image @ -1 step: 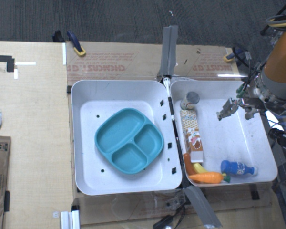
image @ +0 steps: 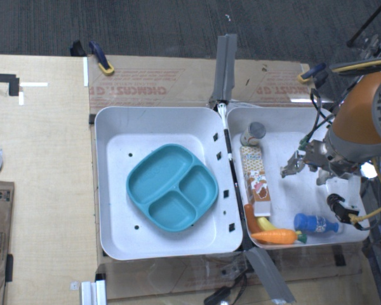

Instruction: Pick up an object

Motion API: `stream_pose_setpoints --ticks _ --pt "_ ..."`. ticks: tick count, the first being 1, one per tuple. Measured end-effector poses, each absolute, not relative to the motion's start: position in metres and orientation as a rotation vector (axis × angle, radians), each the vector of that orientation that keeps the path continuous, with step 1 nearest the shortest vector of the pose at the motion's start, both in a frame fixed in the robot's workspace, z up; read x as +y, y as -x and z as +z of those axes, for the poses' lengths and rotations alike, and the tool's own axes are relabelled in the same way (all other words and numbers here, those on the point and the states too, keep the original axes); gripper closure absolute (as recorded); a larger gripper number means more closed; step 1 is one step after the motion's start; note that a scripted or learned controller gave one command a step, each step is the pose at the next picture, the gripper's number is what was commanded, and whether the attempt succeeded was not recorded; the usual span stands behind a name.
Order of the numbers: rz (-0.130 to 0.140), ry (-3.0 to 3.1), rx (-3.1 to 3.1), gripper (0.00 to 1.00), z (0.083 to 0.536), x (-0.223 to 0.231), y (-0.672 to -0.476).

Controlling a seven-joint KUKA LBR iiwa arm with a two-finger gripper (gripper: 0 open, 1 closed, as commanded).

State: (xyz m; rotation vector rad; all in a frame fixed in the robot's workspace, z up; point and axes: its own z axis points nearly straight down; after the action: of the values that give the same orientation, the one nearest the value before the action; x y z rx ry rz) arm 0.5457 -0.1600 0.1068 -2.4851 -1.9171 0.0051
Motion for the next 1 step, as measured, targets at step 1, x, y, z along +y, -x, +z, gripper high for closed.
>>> stream_pose_setpoints --ticks 1 --pt "0.003 2.423 -1.996 0.0 0.0907 -0.1529 -0.478"
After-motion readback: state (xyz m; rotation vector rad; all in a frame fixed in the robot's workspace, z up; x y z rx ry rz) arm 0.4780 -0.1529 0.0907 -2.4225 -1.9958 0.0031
